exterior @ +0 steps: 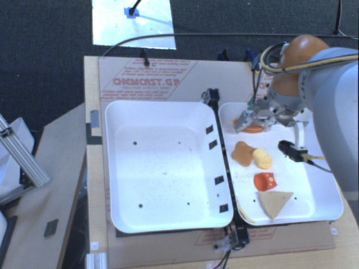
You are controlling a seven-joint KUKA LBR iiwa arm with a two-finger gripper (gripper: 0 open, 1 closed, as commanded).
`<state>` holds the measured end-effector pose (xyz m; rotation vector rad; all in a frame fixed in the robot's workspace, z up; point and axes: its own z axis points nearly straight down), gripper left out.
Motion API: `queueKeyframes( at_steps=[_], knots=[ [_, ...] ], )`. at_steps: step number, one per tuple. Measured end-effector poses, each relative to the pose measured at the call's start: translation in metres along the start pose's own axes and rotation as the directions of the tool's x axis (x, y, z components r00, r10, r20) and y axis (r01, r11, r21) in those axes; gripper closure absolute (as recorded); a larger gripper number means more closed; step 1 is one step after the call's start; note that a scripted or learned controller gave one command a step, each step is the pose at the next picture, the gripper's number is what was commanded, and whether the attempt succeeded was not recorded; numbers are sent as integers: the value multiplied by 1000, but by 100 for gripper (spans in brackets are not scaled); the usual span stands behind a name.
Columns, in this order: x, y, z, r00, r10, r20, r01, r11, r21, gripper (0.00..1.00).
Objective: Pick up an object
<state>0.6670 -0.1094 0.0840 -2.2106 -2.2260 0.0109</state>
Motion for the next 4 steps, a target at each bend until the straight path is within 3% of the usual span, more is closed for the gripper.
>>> queueKeyframes(
  at_steps=[1,2,3,4],
  knots=[
    [-60,-98,1,1000,9,-2,-9,1000,-4,0],
    [-2,-176,1,1000,6,-5,-6,1000,-4,0],
    [-4,-171,-11,1000,4,-4,-4,1000,-12,100],
    [79,-75,-104,1000,-4,-1,4,1000,-19,100]
  ],
)
